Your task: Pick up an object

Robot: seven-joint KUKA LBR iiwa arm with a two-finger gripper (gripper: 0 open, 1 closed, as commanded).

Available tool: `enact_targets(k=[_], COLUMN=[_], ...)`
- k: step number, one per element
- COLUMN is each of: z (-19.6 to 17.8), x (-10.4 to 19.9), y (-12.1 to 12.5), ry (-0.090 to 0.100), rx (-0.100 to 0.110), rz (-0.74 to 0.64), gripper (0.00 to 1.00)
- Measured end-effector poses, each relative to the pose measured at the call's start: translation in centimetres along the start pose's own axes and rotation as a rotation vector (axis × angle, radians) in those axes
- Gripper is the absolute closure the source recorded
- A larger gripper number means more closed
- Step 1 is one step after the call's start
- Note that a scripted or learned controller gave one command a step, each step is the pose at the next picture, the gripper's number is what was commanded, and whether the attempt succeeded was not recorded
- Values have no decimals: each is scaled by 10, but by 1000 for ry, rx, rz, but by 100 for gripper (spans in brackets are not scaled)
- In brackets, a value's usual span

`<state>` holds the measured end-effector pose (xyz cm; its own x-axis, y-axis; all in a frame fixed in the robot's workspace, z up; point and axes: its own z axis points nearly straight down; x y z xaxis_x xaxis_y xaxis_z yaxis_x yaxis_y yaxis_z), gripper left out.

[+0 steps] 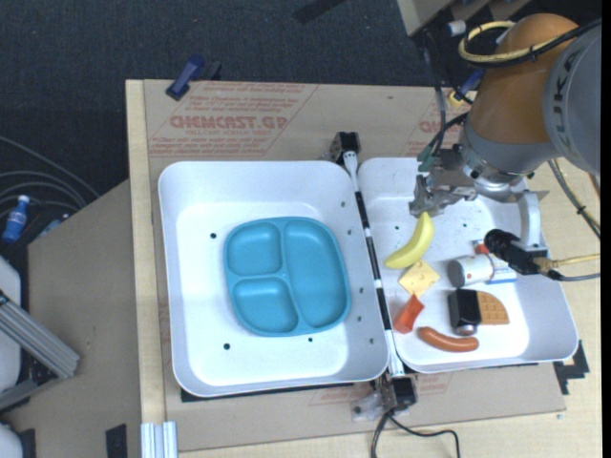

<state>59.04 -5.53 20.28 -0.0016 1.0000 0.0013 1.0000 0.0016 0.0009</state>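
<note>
2 white bins side by side; left bin holds a blue divided plate. right bin holds banana, cheese wedge, orange carrot piece, sausage, waffle with a black block just beside it. gripper sits low over the banana's top end, near touching; can't tell how wide the pincer is, nothing seen held.

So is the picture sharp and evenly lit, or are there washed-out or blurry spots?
In the camera view, the white bins glare bright and lose surface detail; the blue plate and banana look fairly crisp; the arm at the top right is softer; the floor around the bench stays dark.
</note>
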Motion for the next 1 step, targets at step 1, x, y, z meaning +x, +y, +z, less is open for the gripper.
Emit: enact_targets(k=[1], z=[-49], x=[25], y=[-39], ry=[-1], rx=[1], rz=[1], gripper=[100])
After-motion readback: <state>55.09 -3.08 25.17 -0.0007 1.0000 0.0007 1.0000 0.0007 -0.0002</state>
